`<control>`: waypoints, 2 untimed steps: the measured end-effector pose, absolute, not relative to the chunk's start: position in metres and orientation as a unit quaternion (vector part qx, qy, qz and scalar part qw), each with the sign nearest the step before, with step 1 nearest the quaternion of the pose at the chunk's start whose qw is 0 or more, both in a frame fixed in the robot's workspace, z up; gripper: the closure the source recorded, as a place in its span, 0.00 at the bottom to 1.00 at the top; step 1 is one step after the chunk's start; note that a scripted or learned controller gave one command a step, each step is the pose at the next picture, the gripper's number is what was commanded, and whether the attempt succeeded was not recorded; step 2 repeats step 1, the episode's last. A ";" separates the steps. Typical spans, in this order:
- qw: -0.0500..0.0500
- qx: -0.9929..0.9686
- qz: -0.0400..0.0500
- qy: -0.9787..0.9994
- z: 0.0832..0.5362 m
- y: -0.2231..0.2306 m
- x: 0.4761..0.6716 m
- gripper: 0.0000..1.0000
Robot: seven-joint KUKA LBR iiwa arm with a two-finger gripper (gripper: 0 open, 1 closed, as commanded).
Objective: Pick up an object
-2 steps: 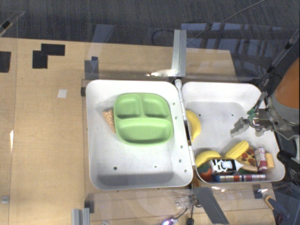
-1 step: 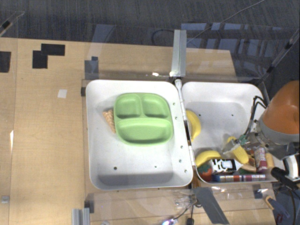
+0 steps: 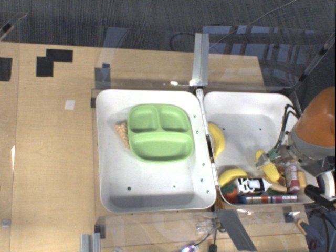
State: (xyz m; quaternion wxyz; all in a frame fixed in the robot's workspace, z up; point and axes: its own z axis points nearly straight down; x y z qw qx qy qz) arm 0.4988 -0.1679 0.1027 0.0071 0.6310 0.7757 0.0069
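My gripper (image 3: pixel 276 156) hangs low over the right side of the right bin (image 3: pixel 247 114), under the arm's orange band (image 3: pixel 319 121). Just below it lies a yellow piece (image 3: pixel 271 172), and a smaller yellow bit (image 3: pixel 260 155) sits at its left. Whether the gripper touches either, I cannot tell. A heap fills the bin's front edge: a yellow rounded object (image 3: pixel 232 176), a black-and-white item (image 3: pixel 252 184), a reddish-brown bottle (image 3: pixel 292 176) and a row of marker-like sticks (image 3: pixel 265 198). A yellow banana shape (image 3: pixel 216 139) leans on the bin's left wall.
The left bin (image 3: pixel 110 182) holds a green divided plate (image 3: pixel 159 132) with a tan textured item (image 3: pixel 122 134) poking out at its left. A metal post (image 3: pixel 200 56) stands behind the divider between the bins. Cables run along the right bin's right side.
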 end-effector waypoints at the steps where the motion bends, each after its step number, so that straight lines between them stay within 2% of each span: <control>1: 0.003 0.634 0.002 0.773 0.197 -0.113 0.509 1.00; 2: 0.003 0.634 0.002 0.773 0.197 -0.113 0.509 1.00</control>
